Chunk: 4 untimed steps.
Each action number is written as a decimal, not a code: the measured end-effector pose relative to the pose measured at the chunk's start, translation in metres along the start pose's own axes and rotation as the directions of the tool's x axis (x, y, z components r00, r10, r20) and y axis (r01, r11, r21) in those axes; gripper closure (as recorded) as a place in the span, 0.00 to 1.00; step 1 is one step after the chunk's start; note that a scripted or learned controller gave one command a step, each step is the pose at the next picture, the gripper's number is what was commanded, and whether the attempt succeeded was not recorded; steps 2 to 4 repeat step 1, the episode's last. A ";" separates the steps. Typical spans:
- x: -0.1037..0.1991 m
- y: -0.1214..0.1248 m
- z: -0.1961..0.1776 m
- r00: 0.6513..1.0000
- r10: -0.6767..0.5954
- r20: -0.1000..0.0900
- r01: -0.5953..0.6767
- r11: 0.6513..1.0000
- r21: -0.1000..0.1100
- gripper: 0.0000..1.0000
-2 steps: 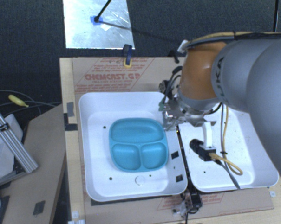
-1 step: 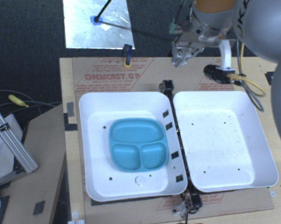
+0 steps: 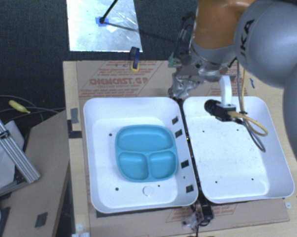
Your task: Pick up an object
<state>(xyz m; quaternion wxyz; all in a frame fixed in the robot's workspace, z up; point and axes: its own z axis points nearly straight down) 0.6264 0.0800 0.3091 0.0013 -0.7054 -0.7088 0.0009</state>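
Dark floor surrounds a brown cardboard-covered tabletop (image 3: 122, 75) carrying two shallow white bins. Left bin (image 3: 98, 142) first: a light-blue, three-compartment plastic plate (image 3: 145, 152) lies flat at its centre. Looks light, stiff and slick; the raised rim at its nine o'clock edge seems the best place to pinch, since the flat floor offers nothing. Black clips line the divider at three o'clock of the plate, crowding that side. Over the right bin (image 3: 239, 175), the gripper (image 3: 184, 89) hovers at twelve o'clock, nothing visibly held.

blue 3-compartment plate (image 3: 145, 153) | flat, upright | centre of left bin (image 3: 100, 142) | prob. plastic
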 end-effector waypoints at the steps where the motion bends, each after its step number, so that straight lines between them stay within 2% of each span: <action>1: 0.012 -0.043 0.133 1.000 0.003 0.001 -0.003 1.000 0.011 1.00; 4: 0.012 -0.043 0.133 1.000 0.003 0.001 -0.003 1.000 0.011 1.00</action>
